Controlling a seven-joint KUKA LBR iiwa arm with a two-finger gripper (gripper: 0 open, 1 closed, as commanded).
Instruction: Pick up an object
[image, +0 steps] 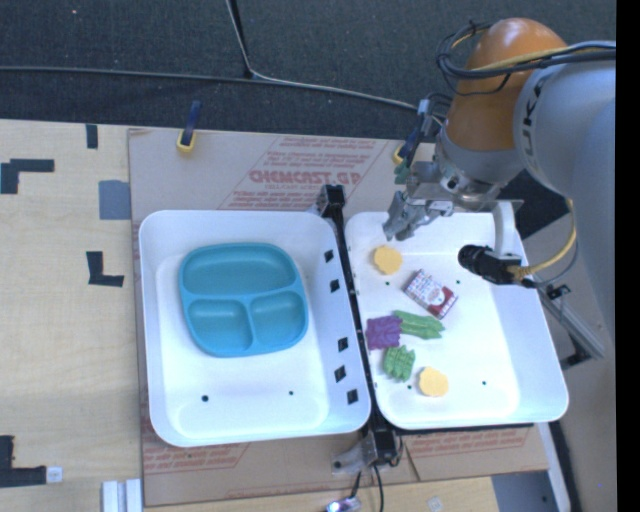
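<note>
My gripper (402, 226) hangs over the far part of the right bin (520, 395), just above and right of a yellow round piece (387, 261); nothing shows between its fingers. Further toward the front lie a small red and white packet (431, 294), a purple toy piece (382, 331), a green leafy piece (420, 324), another green piece (400, 362) and a second yellow round piece (433, 382). All of them rest on the bin floor.
The left bin (165, 400) holds a blue divided tray (243, 298). A black divider with clips (342, 300) runs between the bins. A yellow clamp (187, 138) sits on the cardboard at the back left. A black cable crosses the dark back area.
</note>
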